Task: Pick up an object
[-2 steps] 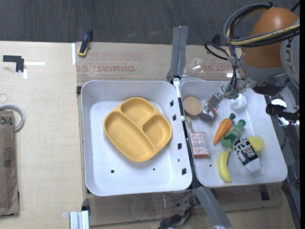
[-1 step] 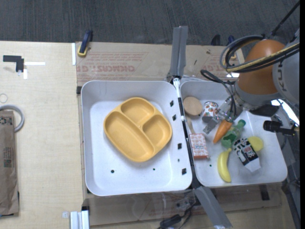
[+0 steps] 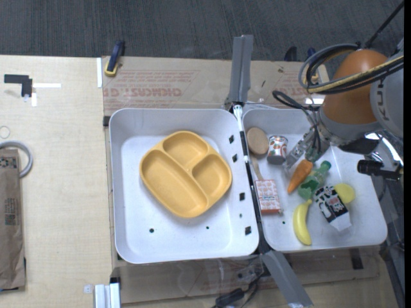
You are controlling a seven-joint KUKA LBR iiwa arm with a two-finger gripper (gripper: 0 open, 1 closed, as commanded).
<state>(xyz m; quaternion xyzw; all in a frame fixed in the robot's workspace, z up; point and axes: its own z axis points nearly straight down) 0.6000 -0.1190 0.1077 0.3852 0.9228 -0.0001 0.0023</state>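
Over right bin (image 3: 369, 236): arm angled down-left, claw (image 3: 304, 151) at carrot (image 3: 299, 175).

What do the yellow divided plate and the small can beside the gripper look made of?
The divided plate looks like matte moulded plastic: even yellow, soft rounded ridges, no glare. The can seems metal, judging by its shiny silver rim, though it is small in view.

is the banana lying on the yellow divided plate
No, the banana lies in the right bin near the milk carton, while the yellow divided plate sits in the left bin.
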